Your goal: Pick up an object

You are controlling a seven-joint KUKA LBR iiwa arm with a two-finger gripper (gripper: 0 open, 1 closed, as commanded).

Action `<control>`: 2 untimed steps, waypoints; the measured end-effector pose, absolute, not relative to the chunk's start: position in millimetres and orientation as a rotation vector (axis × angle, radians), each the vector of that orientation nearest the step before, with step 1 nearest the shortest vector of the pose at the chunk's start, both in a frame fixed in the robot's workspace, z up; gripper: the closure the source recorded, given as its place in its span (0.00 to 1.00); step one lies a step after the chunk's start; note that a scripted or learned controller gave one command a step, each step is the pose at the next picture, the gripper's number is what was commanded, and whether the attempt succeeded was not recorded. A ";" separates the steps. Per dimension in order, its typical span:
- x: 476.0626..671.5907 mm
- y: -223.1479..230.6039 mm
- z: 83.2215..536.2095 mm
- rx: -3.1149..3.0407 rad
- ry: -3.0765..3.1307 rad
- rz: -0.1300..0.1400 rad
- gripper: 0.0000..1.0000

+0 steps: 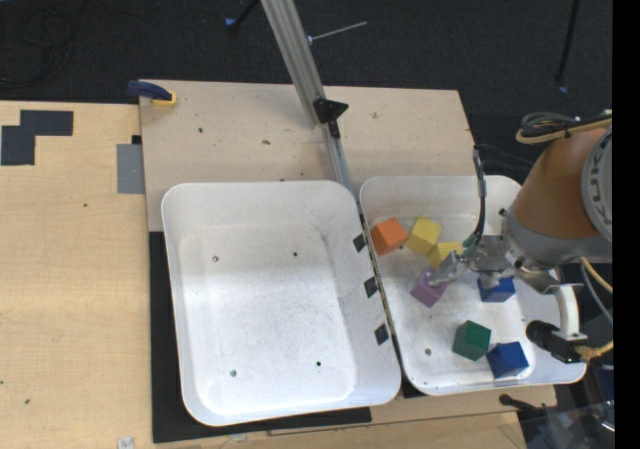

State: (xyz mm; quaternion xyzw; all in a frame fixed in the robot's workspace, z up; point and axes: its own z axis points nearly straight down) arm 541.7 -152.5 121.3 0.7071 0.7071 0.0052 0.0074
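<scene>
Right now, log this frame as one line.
arm: over right bin | gripper: near purple block, yellow blocks | grasp: unclear | left bin: no blocks

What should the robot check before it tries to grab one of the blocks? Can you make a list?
1. Are there blocks to pick? Ok: the right bin holds an orange block, two yellow ones, a purple block, a green block and two blue ones.
2. Is the gripper over that bin? Ok: it sits among the blocks, near the purple one and the smaller yellow block.
3. Is a block between its fingers? Cannot tell: the tips are too small and blurred.
4. Is the target standing apart? Not ok: purple, yellow and a blue block crowd together.
5. Is the green block free? Ok: space around it.
</scene>
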 end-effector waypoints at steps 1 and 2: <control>541.8 -153.4 129.5 2.222 2.200 0.019 1.00; 537.3 -156.3 191.0 2.220 2.220 0.002 1.00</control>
